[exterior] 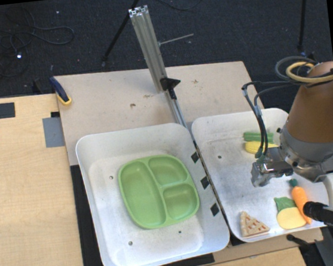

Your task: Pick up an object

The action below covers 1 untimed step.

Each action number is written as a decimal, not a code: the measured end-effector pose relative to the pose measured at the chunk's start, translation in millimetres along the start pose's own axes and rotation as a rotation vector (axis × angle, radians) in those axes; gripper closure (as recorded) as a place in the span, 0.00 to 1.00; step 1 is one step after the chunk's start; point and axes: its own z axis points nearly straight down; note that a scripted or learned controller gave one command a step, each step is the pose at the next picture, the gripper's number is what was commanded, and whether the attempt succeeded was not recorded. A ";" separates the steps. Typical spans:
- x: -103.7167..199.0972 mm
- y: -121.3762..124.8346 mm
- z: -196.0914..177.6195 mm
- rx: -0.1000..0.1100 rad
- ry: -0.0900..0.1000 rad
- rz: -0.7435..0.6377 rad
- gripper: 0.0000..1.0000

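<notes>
Arm poised over the right white bin [229, 152], among toy foods.
The gripper [263, 173] hangs low above the bin floor; I cannot tell how its fingers stand. Near it lie a yellow corn cob with green husk [253, 143], an orange carrot [299, 196], a yellow-green wedge [289, 213] and a tan triangular slice [252, 224]. A green sectioned plastic plate [159, 190] sits in the left white bin [95, 186].

A green divided plate [159, 190] lies in the left white bin [92, 168]. An aluminium post [150, 47] rises at the surface's [108, 100] far edge, a blue-and-yellow tool [61, 91] at its far-left corner.
</notes>
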 end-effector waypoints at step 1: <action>53.2 1.4 11.3 0.002 0.000 0.000 1.00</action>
